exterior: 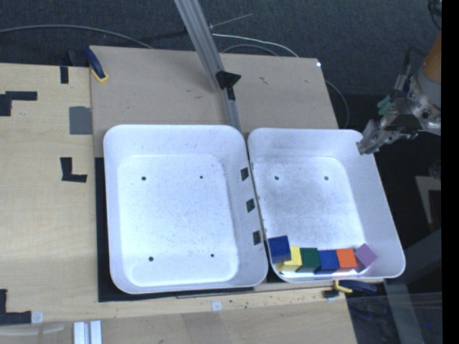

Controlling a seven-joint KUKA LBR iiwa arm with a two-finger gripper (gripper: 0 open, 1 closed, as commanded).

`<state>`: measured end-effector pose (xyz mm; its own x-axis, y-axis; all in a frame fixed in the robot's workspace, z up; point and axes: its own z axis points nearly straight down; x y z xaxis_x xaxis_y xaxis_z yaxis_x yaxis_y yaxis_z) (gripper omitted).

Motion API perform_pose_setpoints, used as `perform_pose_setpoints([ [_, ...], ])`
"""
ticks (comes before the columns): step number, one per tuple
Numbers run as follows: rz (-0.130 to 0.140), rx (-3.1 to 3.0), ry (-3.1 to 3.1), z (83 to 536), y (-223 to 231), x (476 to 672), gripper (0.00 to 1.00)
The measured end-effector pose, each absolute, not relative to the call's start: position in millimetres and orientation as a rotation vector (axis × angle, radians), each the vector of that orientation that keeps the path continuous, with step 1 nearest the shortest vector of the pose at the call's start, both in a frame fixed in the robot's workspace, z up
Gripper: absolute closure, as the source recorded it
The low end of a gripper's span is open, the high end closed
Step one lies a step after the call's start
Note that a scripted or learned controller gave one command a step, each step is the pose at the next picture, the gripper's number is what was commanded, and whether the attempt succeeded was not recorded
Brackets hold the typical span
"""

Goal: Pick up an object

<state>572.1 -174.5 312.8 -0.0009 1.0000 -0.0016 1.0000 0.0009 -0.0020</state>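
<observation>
Several small blocks lie in a row along the near wall of the right bin [373, 192]: a blue block [278, 247] on a yellow block [290, 261], then a green block [309, 257], another blue block [328, 260], an orange block [346, 258] and a purple block [365, 254]. My gripper [371, 142] hangs at the bin's far right corner, over the rim, well away from the blocks. Nothing shows between its fingers.
The left bin [115, 192] stands beside the right one. A metal pole [201, 34] slants across the bench behind the bins. Cables run over the back of the bench. A blue-and-yellow clamp [97, 64] sits at the far left and another [351, 287] below the right bin.
</observation>
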Motion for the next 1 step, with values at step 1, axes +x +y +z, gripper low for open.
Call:
perform_pose_setpoints([
  [1,0.005,-2.22,-2.223,322.4,-174.1,572.4,1.0],
])
